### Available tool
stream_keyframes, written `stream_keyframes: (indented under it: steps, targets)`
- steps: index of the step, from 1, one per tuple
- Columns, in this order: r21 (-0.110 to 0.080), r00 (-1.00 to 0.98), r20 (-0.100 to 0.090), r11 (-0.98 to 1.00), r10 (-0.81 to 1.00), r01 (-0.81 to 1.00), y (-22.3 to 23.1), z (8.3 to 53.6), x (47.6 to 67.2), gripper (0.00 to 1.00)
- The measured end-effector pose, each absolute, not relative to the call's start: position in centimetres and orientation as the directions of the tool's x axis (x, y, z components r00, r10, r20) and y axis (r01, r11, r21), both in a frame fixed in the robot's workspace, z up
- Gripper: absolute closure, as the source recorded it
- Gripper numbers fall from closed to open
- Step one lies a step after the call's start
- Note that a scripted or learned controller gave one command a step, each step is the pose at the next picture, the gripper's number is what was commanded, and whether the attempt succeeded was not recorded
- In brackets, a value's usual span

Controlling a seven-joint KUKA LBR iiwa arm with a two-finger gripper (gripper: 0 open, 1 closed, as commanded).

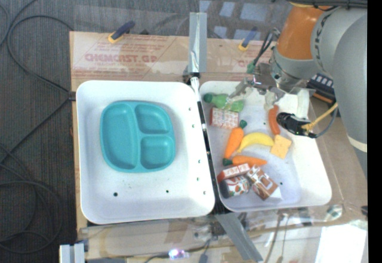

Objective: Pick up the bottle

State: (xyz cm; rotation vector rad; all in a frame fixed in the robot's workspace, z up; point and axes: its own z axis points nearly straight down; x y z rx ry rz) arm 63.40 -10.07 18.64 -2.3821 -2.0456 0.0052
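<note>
Two shallow white plastic bins with rounded corners are set side by side on the counter (89, 65). In the left bin (89, 196) a glossy teal plate (137, 135) with three compartments is held. The right bin (310, 190) is filled with toy food: a green bottle (222, 101) lying at its upper left corner, a small printed carton (225, 118) just below it, an orange carrot (233, 142), a curved yellow banana (258, 139), a pale cheese wedge (280, 146), and more cartons (250, 184) lower down. The pincer (258, 85) is seen at the bin's upper edge, just right of the bottle; whether it is spread cannot be told
</note>
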Motion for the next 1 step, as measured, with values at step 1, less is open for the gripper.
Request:
stream_keyframes:
  steps: [1]
  targets:
    - [-0.002, 0.181, -0.005, -0.181, 0.984, 0.984, -10.31, 9.32, 66.35, 0.00]
